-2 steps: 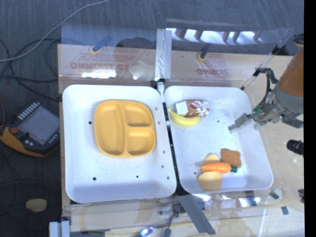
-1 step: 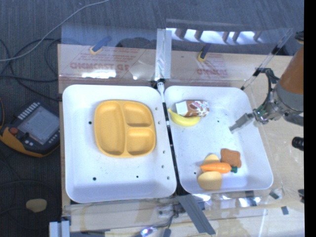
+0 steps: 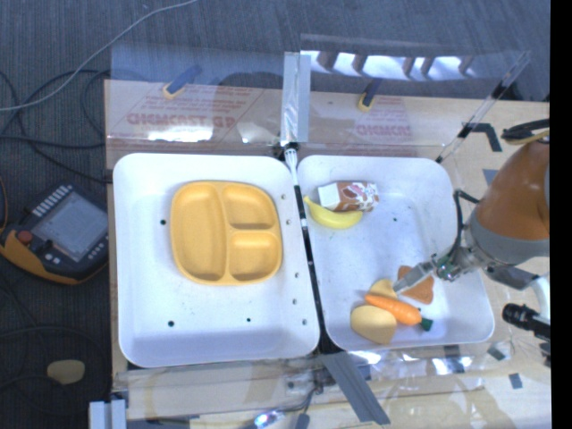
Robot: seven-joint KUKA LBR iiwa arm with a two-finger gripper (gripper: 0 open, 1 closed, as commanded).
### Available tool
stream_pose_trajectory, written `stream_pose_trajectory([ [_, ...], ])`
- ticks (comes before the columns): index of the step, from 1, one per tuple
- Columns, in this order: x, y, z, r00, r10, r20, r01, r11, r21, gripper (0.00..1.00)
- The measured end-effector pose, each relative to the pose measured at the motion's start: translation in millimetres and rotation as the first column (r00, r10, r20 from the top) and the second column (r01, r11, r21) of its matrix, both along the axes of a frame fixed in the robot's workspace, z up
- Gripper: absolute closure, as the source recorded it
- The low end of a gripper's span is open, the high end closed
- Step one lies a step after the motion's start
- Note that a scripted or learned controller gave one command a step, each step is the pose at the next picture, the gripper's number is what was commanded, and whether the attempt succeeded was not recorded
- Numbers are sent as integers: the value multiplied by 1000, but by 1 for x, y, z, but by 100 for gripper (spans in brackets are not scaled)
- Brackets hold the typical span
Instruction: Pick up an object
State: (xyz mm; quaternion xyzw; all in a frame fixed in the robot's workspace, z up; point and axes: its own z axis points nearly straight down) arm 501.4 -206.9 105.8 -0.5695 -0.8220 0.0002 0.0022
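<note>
The robot arm [image 3: 514, 208] comes in from the right and bends down into the right bin [image 3: 420, 172]. Its gripper [image 3: 420, 278] hangs low over the food toys in the near corner of that bin, and this looks like the spot where it wants to grab one. The tip sits right at a small orange-brown piece [image 3: 420, 289], just beside the carrot [image 3: 395, 308]. The tip looks thin and narrow, but it is too small and dark to tell if it is open or closed, and nothing can be seen held in it.

The things to pick are all in the right bin. Three sit close together in the near corner: one carrot with a green end, one yellow lump like a potato [image 3: 374, 323] touching the carrot, and the one orange-brown piece. A small pale yellow bit [image 3: 382, 288] peeks out just behind the carrot; what it is cannot be told. Well apart, by the wall between the bins, lies one banana [image 3: 332, 216], with one small packet [image 3: 351, 195] leaning on it.

The left bin [image 3: 143, 239] holds one yellow tray [image 3: 226, 231] with three sections. It lies flat in the middle, far from the arm.

So there are two white bins, one tray and about six small toys. The crowded corner may make a clean grab hard, because the toys touch each other.
</note>
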Motion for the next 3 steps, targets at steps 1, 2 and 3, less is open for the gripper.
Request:
stream_pose_trajectory([
  [1, -10, -9, -15, 995, 94, 16, -94, 996, 2, 0],
  [2, 6, 7, -16, 997, 73, 17, -73, 997, -9, 0],
  [3, -17, 43, 55, 999, 38, -1, -38, 999, 0, 0],
])
